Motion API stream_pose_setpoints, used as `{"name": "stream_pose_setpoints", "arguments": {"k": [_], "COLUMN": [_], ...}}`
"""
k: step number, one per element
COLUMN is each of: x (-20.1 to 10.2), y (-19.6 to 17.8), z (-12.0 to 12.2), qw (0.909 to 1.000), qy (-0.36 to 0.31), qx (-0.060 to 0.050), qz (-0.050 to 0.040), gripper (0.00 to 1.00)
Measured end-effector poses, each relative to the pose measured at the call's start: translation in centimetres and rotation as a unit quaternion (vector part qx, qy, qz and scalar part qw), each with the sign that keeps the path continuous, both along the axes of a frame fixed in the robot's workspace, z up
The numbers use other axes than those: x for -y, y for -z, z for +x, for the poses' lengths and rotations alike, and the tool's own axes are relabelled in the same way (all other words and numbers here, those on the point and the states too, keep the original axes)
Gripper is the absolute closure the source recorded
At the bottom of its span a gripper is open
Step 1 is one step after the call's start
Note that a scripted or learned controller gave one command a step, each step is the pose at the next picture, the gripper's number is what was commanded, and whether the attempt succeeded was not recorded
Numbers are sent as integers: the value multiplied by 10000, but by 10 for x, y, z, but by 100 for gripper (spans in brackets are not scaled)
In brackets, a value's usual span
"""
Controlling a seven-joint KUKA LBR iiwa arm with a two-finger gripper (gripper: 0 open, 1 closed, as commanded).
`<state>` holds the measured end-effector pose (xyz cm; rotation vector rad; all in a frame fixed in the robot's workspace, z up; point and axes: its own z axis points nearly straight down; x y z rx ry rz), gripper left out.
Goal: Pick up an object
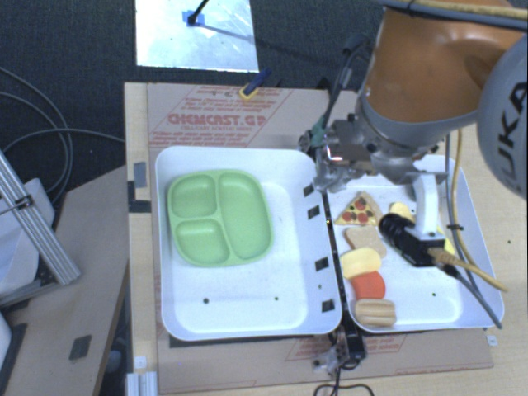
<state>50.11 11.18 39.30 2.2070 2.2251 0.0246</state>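
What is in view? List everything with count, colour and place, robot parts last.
bins: two, white, side by side on the bench, left and right
plate: one, green, divided, in the left bin
pizza slice: one, tan with red topping, right bin, near its far left
biscuit: one, beige, right bin, just below the pizza slice
yellow piece: one, right bin, below the biscuit
red piece: one, right bin, touching the yellow piece
bun: one, tan, right bin's near left corner
cardboard: one sheet, brown with red lettering, under the bins
shiny sheet: one, silver, on the floor beyond the bench
arm: one, grey and orange, over the right bin
tool: one, metal, above the bins' shared edge
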Motion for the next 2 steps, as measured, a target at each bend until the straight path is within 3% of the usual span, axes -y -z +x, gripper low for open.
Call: {"name": "stream_pose_setpoints", "arguments": {"k": [1, 2], "x": [-53, -74], "y": [73, 201], "z": [-8, 18], "qw": [9999, 9999], "qy": [-1, 34], "qx": [-99, -128], "qz": [-26, -44], "gripper": [100, 100]}}
